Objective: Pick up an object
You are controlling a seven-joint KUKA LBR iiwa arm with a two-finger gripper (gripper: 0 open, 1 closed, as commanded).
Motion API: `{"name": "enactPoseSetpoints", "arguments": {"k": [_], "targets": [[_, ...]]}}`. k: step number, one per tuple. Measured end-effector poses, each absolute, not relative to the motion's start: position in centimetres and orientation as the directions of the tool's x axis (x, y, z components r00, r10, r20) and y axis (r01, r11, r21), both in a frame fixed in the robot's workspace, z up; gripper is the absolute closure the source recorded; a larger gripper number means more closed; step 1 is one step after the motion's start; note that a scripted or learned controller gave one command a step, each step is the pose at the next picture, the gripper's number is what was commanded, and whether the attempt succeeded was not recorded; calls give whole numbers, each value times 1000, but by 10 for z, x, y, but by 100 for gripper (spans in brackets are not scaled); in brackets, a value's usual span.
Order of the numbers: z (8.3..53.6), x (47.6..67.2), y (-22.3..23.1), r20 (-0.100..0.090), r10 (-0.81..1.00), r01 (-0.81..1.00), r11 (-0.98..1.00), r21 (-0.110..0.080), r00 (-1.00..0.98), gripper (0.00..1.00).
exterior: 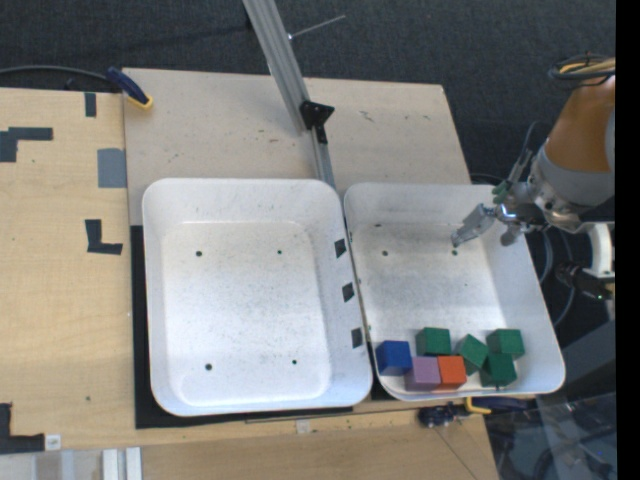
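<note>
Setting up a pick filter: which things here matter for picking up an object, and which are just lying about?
Belongs to the job:
pincer
blue block
purple block
orange block
green blocks
right bin

Lying about:
left bin
metal rail
blue-and-yellow clamp

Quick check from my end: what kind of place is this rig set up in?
Probably a robotics lab test bench: two shallow white plastic bins on a plywood bench, small coloured blocks, and a grey-and-orange robot arm.

A pale wooden worktop (230,138) carries two shallow white bins side by side, the left bin (245,293) and right bin (445,268), on a black mat (140,408)
</note>
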State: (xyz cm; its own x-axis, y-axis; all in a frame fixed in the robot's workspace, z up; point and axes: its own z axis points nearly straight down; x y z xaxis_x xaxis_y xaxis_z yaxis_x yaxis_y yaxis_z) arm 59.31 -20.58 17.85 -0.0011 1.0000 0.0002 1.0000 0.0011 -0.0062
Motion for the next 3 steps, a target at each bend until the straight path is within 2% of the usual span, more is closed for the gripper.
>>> {"name": "enactPoseSetpoints", "arguments": {"k": [1, 2, 3], "targets": [[117, 595, -197, 1, 1000, 1000, 2, -7, -2, 0], [131, 597, -197, 1, 1000, 1000, 3, -2, -3, 100], [192, 604, -192, -1, 1000, 1000, 2, 5, -2, 100]]}}
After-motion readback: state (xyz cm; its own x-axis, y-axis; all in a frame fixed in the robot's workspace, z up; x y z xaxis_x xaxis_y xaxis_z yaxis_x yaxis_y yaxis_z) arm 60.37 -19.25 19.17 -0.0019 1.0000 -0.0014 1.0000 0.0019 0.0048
